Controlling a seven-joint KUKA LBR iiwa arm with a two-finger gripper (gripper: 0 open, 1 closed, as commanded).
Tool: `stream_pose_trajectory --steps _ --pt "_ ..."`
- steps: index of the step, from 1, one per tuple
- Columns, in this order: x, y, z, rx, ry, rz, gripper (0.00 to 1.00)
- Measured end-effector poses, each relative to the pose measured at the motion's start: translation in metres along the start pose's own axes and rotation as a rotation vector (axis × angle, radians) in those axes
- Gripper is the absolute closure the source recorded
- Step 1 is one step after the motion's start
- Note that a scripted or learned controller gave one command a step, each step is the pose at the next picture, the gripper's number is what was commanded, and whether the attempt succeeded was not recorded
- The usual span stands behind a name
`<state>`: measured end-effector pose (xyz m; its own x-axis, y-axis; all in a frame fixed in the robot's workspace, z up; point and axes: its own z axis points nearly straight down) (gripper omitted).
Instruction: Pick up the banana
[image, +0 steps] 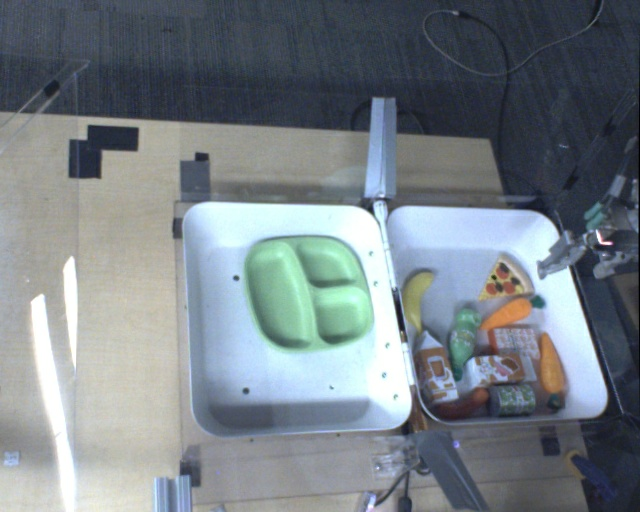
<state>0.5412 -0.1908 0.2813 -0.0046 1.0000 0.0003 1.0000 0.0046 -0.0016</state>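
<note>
The yellow banana (414, 297) lies in the right bin (455, 235), close to its left wall, curved and pointing toward the back. It has bare white floor behind it, and toy food crowds the space just in front of it. My gripper (572, 252) is at the right bin's far right rim, well to the right of the banana and apart from it. Nothing hangs from it that I can make out.
The right bin also holds a pizza slice (505, 278), a carrot (510, 313), a green bottle (462, 335), small cartons (434, 370), a sausage (460, 405) and a can (512, 400). A green divided plate (307, 290) lies in the left bin (215, 330). A metal post (382, 150) stands behind the bins.
</note>
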Motion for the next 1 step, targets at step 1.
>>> stream_pose_trajectory --steps 1 --pt "0.0361 0.0964 0.1929 -0.004 -0.001 -0.379 0.00"
